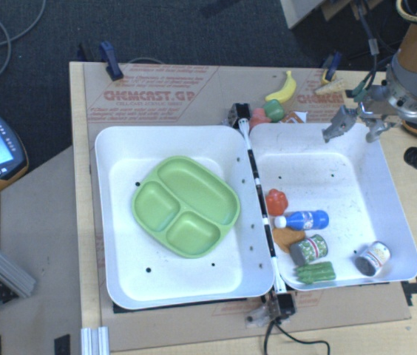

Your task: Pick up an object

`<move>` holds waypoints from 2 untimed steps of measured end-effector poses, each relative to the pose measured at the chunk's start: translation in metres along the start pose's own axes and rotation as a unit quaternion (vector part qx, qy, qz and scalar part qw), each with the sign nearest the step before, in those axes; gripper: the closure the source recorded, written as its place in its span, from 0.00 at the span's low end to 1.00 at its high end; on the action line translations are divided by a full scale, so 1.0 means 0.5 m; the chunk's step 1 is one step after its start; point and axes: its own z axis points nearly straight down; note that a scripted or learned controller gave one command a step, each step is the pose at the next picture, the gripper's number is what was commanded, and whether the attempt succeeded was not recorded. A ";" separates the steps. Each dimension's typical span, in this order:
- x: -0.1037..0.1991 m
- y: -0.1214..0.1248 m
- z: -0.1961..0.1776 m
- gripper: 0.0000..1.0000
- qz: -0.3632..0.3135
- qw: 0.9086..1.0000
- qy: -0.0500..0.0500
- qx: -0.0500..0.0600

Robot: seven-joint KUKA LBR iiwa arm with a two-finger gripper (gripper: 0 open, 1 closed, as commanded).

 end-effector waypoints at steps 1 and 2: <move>-0.001 -0.267 0.166 0.00 0.003 1.000 0.003 0.009; 0.079 -0.171 0.329 0.00 -0.001 1.000 -0.001 -0.004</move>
